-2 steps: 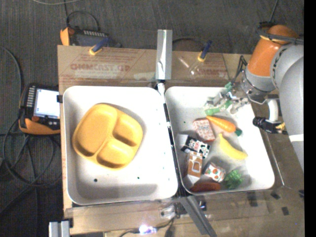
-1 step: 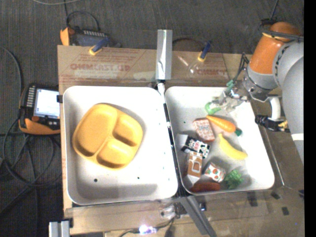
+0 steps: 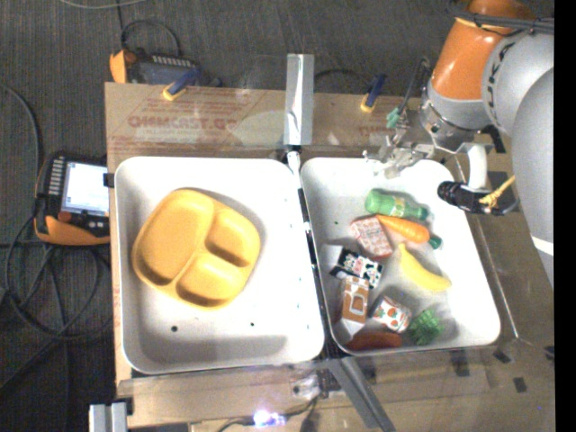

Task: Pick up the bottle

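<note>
— Where, the bottle point(image 3: 397, 206)?
— In the right bin point(image 3: 477, 268), near its back edge, lying on its side, just behind the carrot point(image 3: 407, 229).
— And the gripper point(image 3: 396, 154)?
— Over the back rim of that bin, just behind the bottle, apart from it.
— Further forward?
— Banana point(image 3: 421, 270) right of centre, small cartons point(image 3: 359, 286) to its left, down toward the front wall.
— Left bin point(image 3: 135, 331)?
— Holding a divided tray point(image 3: 198, 247), toward the left and middle.

Dark grey carpet point(image 3: 270, 16) is covering the floor, with black cables point(image 3: 22, 268) trailing across it at the left. A brown cardboard sheet point(image 3: 198, 120) is lying under the bins, and an orange-cased handheld screen point(image 3: 76, 201) is glowing beside it.
</note>
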`<state>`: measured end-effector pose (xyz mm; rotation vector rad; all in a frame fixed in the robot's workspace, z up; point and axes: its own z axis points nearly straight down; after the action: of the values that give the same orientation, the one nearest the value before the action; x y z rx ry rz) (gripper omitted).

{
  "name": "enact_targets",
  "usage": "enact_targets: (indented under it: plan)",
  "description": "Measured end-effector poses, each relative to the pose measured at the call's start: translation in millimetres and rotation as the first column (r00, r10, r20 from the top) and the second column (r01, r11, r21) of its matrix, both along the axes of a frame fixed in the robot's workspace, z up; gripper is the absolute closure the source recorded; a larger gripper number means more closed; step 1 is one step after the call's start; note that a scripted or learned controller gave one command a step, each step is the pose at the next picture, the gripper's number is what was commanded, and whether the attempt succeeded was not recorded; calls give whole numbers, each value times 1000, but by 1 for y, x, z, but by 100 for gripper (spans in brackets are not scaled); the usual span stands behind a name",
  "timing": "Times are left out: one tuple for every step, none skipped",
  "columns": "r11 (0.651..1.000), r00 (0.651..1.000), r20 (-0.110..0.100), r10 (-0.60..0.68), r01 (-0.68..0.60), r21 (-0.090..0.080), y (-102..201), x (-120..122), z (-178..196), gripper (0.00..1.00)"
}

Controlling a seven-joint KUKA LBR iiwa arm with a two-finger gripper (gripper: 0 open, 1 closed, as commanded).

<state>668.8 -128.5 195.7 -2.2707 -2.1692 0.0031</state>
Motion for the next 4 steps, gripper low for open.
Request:
enact_targets:
  plan:
    - [997,997,7,77,-77,0,-23,-59,-98,100]
    - [950,950,-9,-311,311,3,-85,-23,-108,100]
    - [1000,999,-30,-16,16,-3,-94,-7,-109,100]
    - [978,978,0,208,-208,-4,-93,0,88,100]
